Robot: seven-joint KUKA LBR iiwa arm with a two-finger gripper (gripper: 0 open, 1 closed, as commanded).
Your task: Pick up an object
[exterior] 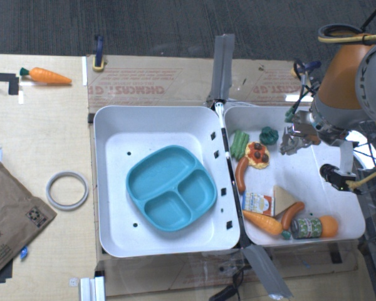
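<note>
My gripper (291,145) hangs over the upper right part of the right bin (319,174), just right of a dark green broccoli piece (269,135). Nothing shows held in it. The bin also holds a light green vegetable (239,144), a pizza slice (258,155) and a reddish sausage (240,174) along its left side. At its near end lie a small carton (258,203), a pale cheese wedge (284,197), a carrot (263,222), a second sausage (291,214) and a green-labelled bottle (313,227).
The left bin (113,168) holds a blue divided tray (170,188). On the bench to the left lie another carrot (46,76), a tape ring (67,189) and a cardboard box (9,218). Cables hang off the arm (341,80) at the right.
</note>
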